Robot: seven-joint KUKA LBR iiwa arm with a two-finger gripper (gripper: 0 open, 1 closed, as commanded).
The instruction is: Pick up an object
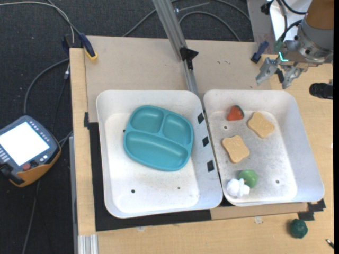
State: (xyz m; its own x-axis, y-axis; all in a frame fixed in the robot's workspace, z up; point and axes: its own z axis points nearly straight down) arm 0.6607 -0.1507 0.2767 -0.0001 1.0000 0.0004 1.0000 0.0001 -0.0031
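Note:
In the right bin (304, 142) lie a red strawberry-like piece (235, 112), two tan toast slices (261, 124) (235, 148), a green round piece (248, 178) and a small white piece (236, 188). My gripper (279, 71) hangs at the upper right, above the bench just beyond the right bin's far rim. Its fingers are apart, open, with nothing between them. It is well clear of every object.
The left bin (114, 194) holds a teal divided plate (158, 137). A metal pole (169, 25) slants down to the gap between the bins. A dark green ball (298, 228) sits on the bench at the lower right. A pendant (24, 150) lies off the bench at left.

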